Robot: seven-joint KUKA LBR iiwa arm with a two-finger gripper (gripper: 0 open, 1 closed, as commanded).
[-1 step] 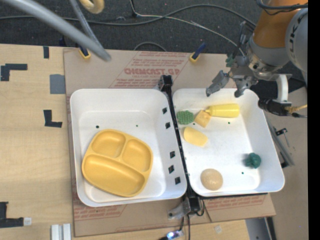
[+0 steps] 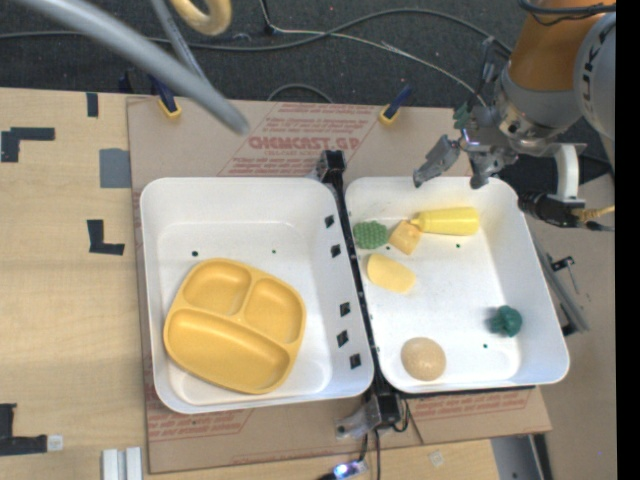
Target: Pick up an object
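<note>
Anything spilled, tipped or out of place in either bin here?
Nothing stands out. The yellow divided plate lies flat in the left bin; the small food pieces sit loosely in the right bin, with the open gripper above its far edge.

Open floor of the right bin (image 2: 470, 298) is found below and toward the camera from the gripper (image 2: 458, 164), whose fingers are spread with nothing between them. Just beneath it, the way is blocked by a yellow block (image 2: 447, 221), a small tan piece (image 2: 405, 237) and a green knobbly piece (image 2: 370, 234).
</note>
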